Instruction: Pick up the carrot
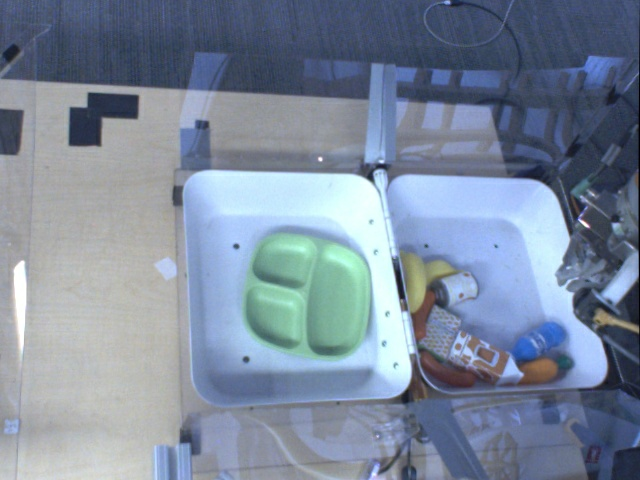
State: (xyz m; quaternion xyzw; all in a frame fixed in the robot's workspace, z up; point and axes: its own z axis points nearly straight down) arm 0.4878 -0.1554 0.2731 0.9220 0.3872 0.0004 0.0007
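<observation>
The carrot (537, 371) is orange with a green end and lies in the front right corner of the right bin (500, 218). It rests just in front of a blue object (540, 341) and beside a small printed carton (472, 353). My gripper (590, 264) hangs over the right rim of that bin, to the right of and behind the carrot, well apart from it. Its outline is jumbled against the arm's grey parts.
A yellow banana (428, 269), a small can (456, 288) and a long red item (445, 370) crowd the right bin's front left. The left bin (210, 268) holds a green divided plate (310, 293). A metal divider post (377, 118) stands behind the bins.
</observation>
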